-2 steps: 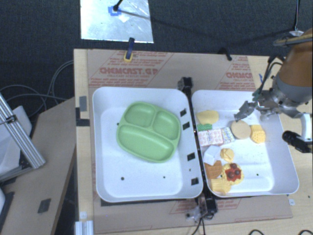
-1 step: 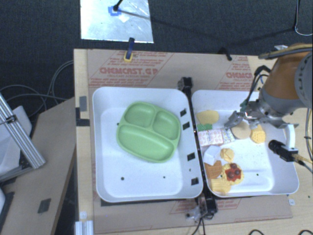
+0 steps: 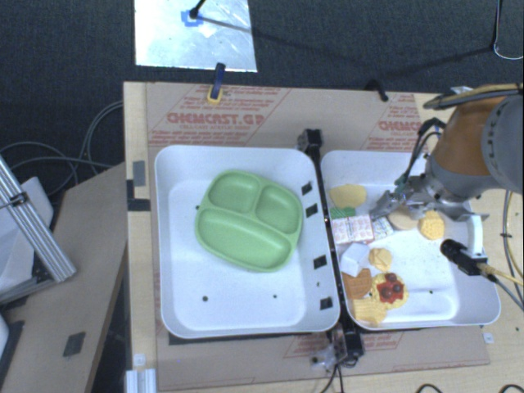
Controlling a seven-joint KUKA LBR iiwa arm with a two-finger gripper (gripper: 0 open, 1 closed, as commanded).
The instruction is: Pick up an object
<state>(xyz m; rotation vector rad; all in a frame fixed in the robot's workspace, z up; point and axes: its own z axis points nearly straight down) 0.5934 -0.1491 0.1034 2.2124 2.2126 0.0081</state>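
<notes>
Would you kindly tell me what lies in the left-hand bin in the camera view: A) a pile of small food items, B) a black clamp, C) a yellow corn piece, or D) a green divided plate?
D: the green divided plate lies alone in the left bin, while the small food items sit in the right bin, near the end effector.
</notes>
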